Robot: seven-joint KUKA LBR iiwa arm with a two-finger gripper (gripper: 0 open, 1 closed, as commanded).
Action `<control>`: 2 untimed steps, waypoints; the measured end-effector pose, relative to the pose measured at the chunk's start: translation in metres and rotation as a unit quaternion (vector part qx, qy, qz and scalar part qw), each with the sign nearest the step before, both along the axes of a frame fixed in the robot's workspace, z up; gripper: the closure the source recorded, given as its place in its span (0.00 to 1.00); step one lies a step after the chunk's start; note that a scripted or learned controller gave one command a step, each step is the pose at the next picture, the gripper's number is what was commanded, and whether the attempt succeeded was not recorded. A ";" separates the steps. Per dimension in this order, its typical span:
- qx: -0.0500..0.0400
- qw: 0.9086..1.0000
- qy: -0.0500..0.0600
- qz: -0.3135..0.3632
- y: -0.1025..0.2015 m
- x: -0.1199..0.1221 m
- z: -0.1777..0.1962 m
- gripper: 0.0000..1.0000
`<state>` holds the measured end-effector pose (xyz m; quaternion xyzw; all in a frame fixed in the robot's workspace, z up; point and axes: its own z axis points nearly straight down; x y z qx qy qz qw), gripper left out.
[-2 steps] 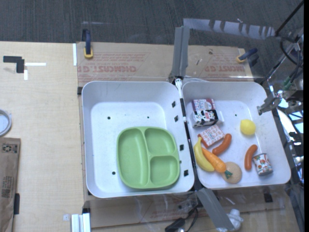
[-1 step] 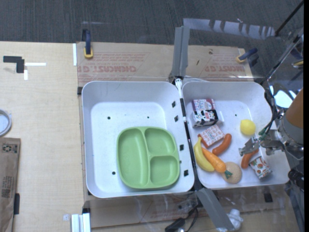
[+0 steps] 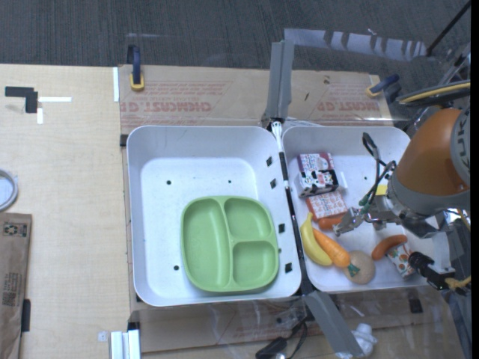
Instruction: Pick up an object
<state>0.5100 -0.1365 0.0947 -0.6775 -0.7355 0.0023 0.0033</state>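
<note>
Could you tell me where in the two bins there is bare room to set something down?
The left bin has bare floor behind and left of the green divided plate. The right bin is crowded: cartons, banana and carrot fill its near left, with the end effector among them. Its back strip is bare.

- A green divided plate [image 3: 228, 243] lay in the left white bin [image 3: 150, 200].
- A blue-and-yellow clamp [image 3: 135, 69] stood on the cardboard sheet [image 3: 202, 96] behind the bins.
- A tape roll [image 3: 4, 191] lay at the bench's left edge.
</note>
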 end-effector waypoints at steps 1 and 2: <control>-0.001 0.998 -0.001 -0.067 0.040 0.068 -0.007 0.00; -0.002 0.994 0.004 -0.108 0.039 0.118 -0.009 0.00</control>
